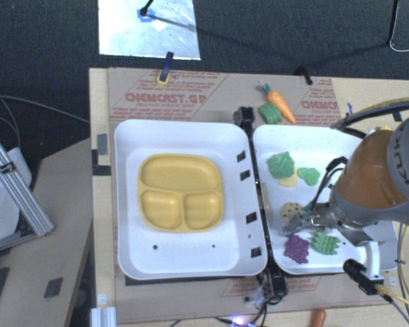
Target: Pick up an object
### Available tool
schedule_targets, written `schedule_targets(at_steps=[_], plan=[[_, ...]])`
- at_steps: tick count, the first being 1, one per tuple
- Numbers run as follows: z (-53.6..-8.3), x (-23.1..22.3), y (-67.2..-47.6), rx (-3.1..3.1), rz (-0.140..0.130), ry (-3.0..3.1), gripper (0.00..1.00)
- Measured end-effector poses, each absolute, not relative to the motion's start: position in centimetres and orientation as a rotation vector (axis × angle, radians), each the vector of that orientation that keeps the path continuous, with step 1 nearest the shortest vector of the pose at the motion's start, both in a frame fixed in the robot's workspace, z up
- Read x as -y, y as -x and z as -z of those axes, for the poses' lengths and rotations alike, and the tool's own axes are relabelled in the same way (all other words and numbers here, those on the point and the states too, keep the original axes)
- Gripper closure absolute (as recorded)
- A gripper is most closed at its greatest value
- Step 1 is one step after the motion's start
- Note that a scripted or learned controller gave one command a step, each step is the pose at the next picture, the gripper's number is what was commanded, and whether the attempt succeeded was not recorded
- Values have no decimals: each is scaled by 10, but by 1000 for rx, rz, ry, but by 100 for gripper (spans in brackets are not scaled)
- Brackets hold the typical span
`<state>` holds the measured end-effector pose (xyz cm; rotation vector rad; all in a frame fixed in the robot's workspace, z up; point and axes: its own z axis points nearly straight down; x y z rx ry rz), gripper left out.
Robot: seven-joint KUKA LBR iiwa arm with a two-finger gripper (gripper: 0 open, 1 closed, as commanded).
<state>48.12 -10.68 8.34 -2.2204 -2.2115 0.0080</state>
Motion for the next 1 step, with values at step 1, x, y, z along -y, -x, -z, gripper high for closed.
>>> schedule_targets(at_steps=[1], plan=[[-190, 26, -489, 2240, 17, 2211, 0]])
